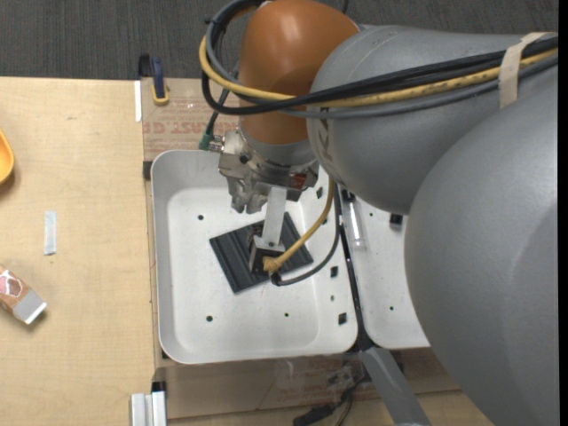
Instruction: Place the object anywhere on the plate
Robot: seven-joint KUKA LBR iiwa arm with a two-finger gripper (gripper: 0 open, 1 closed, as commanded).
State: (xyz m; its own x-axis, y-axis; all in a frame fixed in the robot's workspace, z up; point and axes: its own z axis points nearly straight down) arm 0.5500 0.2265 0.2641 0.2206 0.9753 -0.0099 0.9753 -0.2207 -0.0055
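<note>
1. Over the left bin: the grey arm comes in from the right. Its orange band sits above the bin's far rim.
2. Gripper hangs below the band, over the far half of the bin floor. Whether it is parted or closed cannot be made out from this angle, and nothing can be seen held in it.
3. Black ribbed slab, the task's thing, lies flat near the middle of the left bin's floor. It is turned so one corner points toward the far rim. Its right part is covered by robot hardware.
4. Gripper's lower end shows just beside the slab's far corner. Contact or a gap cannot be read.
5. Right bin adjoins the left one and is mostly covered by the arm. A strip of its white floor shows at the near side.
6. On the tan bench, left of the bins:
   - an orange rounded piece cut off by the view's left edge, too little in frame to identify;
   - a small pale strip;
   - a red, white and grey packet toward the near left.
   All three are well apart from the slab.
7. Blue clamp stands at the bench's far edge, beyond the left bin's far left corner.
</note>
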